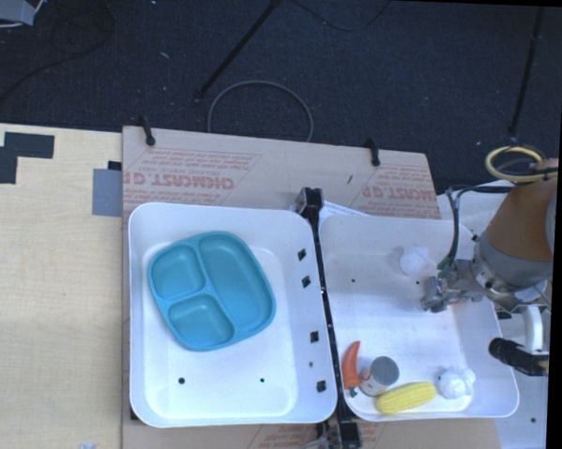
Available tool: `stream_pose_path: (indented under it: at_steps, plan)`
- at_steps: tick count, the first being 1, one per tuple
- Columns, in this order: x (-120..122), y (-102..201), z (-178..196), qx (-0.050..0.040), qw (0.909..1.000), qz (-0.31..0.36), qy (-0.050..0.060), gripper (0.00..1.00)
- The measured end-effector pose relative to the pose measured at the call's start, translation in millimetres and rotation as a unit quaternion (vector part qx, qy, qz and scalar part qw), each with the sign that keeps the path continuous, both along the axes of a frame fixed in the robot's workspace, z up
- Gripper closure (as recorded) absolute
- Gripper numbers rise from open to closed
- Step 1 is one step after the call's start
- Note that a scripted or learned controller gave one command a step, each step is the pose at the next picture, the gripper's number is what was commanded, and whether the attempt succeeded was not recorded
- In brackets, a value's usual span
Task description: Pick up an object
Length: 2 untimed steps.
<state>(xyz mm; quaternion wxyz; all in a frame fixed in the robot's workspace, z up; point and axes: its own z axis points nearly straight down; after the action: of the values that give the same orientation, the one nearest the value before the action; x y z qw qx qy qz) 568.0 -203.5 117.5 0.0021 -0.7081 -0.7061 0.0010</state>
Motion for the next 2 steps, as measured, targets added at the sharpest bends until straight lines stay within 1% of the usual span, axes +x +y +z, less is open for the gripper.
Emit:
stream_pose_path:
  at_steps: [1,2]
  plan:
    - [-1,2,63,-0.0013,1.0,0.002,-0.004,1.0]
    - [0,1,117,-0.0015,1.0,0.002,-0.004,1.0]
